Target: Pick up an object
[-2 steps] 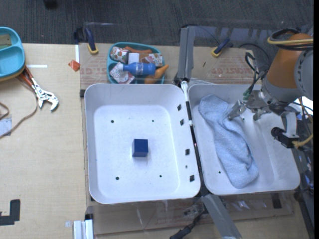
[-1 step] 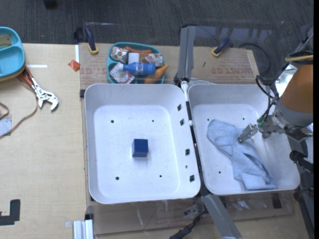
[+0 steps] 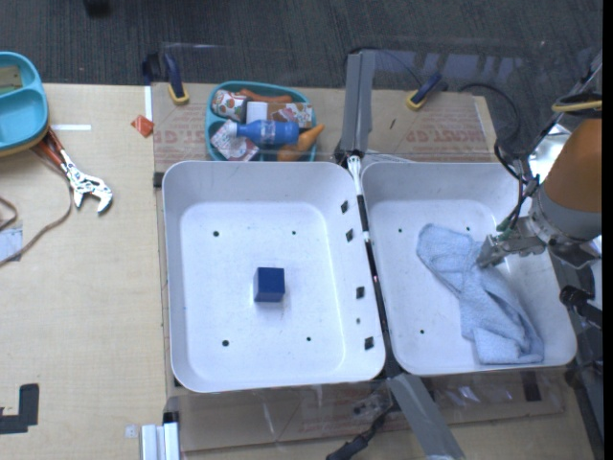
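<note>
A small blue cube sits near the middle of the left white bin. A crumpled light-blue cloth lies in the right white bin, stretching from its middle toward the near right corner. My gripper is low at the cloth's right upper edge, with the orange-banded arm rising behind it to the right. The fingertips look pressed into or touching the cloth. How far apart they stand is hidden by the wrist and the cloth folds.
A teal bowl full of small items stands behind the left bin. A wrench and a teal tray lie on the wooden bench at the left. Cables and clamps run behind the right bin.
</note>
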Robot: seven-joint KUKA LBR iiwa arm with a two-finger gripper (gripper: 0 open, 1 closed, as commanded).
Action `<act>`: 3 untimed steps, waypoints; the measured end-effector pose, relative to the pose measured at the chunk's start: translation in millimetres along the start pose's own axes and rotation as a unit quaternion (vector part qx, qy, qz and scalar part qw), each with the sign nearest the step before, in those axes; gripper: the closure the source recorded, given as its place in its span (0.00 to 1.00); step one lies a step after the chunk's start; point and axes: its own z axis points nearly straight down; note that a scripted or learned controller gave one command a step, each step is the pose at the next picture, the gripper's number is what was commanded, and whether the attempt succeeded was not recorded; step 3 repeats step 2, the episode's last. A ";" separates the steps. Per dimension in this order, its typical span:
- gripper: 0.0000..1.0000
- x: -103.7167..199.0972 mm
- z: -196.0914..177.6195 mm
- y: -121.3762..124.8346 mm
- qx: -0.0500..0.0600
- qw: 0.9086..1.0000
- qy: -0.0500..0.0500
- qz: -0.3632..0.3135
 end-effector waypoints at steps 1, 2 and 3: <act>1.00 -0.6 -8.7 0.1 0.000 1.000 0.000 0.001; 1.00 -16.6 -57.4 -32.6 0.004 0.969 0.000 0.249; 1.00 -16.6 -57.4 -32.6 0.004 0.969 0.000 0.249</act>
